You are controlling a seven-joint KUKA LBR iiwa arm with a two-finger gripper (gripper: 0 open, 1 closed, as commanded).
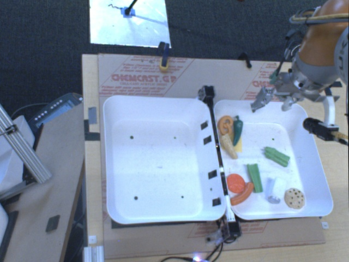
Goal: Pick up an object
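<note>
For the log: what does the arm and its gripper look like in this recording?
The arm has an orange rounded section above a grey wrist housing, with black and yellowish cables looped along its top. The gripper is metallic grey with two short fingers. A white bracket carrying a black cylindrical part hangs off the wrist's side.

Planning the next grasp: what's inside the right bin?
The right bin holds toy food: a green pepper, a green piece, a tomato, a sausage, a cookie. Anything beneath them is hidden.
</note>
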